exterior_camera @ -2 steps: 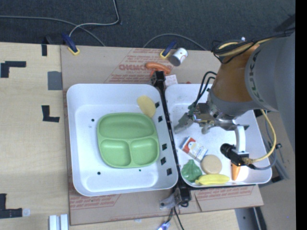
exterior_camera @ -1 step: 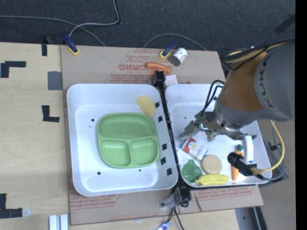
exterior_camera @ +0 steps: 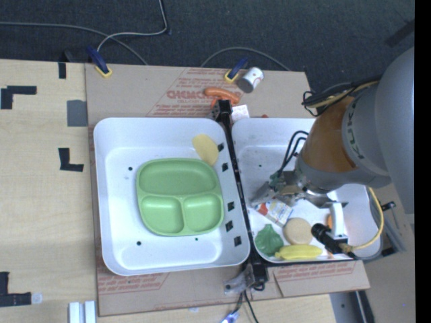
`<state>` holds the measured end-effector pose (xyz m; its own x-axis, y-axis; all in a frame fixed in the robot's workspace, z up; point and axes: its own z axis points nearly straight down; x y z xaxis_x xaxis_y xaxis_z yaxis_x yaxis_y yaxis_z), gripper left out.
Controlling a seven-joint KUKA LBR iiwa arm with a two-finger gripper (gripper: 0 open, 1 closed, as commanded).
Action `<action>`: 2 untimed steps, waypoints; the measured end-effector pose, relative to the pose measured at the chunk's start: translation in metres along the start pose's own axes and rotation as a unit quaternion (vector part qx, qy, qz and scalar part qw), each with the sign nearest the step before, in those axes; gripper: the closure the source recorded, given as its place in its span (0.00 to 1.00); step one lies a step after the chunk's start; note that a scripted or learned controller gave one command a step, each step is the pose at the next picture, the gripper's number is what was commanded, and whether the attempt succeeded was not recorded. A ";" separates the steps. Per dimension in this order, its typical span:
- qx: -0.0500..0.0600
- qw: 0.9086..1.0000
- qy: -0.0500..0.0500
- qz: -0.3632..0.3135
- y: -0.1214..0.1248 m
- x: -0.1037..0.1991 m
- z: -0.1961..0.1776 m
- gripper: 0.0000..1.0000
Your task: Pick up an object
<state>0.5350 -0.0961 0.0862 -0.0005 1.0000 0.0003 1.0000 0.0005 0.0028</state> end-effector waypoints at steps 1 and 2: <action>-0.001 1.000 -0.002 0.000 0.000 -0.001 -0.010 1.00; 0.001 1.000 0.000 -0.001 0.040 0.048 -0.098 1.00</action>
<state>0.5750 -0.0477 0.1845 -0.0020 1.0000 0.0001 1.0000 0.0020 0.0005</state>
